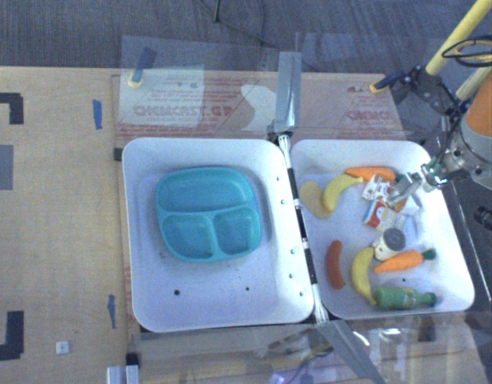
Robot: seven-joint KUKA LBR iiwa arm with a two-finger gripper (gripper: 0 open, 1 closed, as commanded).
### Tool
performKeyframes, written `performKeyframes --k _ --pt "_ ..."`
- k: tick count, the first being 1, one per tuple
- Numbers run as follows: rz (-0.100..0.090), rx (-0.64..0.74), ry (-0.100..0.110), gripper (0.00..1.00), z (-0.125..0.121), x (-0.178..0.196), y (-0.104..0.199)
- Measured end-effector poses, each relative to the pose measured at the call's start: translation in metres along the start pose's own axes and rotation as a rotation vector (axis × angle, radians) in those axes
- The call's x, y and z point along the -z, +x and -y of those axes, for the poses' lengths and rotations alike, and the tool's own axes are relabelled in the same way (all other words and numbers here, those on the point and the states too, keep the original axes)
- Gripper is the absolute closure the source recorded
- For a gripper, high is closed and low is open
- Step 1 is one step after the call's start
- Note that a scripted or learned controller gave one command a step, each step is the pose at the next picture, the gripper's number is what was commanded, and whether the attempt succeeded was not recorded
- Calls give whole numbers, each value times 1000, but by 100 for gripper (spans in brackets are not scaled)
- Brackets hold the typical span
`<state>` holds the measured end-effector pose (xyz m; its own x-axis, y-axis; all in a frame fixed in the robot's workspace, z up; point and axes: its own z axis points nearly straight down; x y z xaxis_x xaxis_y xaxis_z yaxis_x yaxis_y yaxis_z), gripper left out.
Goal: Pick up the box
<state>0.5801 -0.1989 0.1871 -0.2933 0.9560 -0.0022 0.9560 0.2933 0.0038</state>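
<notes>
The box [379, 202] is a small white and red carton lying flat in the right bin [451, 238], just below an orange carrot [370, 172]. My gripper [407, 186] reaches in from the right and is low over the bin, at the box's upper right edge. The box still lies among the other items on the bin floor. The grey arm with its orange band [479, 110] leaves the view at the right.
Around the box lie a yellow banana [339, 190], a grey round disc [394, 238], a second carrot [402, 261], another banana [361, 270], a red sausage [334, 263] and a green bottle [402, 298]. A teal divided plate [207, 213] sits in the left bin [142, 286].
</notes>
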Motion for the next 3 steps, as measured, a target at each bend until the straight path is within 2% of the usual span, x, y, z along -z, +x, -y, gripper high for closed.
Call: performKeyframes --k 1,2,3 --pt "1 -273 0 0 -75 41 -8" --pt "0 -355 3 0 -52 -7 -7" --pt "13 -334 -30 0 -24 -71 6"
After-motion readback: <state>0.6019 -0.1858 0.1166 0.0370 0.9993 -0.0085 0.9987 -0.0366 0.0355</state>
